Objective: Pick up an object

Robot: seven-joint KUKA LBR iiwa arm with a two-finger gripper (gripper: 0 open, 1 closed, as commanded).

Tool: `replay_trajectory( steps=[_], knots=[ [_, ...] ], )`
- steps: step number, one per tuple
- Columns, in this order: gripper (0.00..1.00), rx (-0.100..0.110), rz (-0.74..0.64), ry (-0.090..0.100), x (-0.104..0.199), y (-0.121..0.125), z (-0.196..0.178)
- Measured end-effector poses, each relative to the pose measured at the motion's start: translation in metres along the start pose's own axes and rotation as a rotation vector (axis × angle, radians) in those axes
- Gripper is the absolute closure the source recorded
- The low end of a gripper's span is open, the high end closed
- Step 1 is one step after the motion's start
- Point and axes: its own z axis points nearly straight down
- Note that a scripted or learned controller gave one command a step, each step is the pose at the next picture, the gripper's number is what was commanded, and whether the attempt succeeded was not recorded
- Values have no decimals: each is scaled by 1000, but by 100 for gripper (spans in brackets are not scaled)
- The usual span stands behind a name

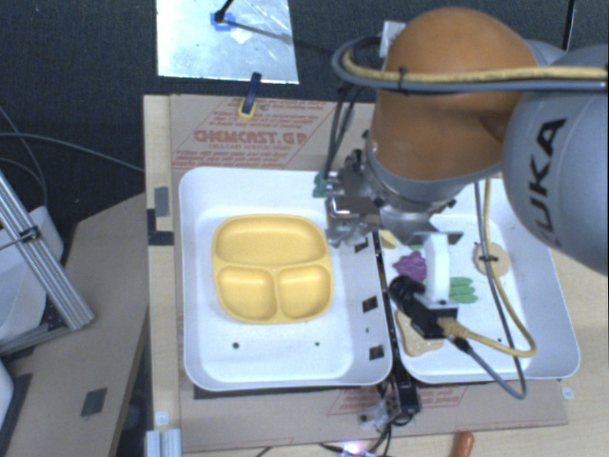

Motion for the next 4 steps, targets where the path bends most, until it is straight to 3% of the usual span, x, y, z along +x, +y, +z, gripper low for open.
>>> replay_trajectory(
  steps=[2, 3, 4],
  knots=[
    [100, 8, -6, -1, 3, 1, -14],
    [100, 14, -1, -6, -9, 100, 49],
    [100, 28, -9, -6, 43, 92, 227]
  ],
)
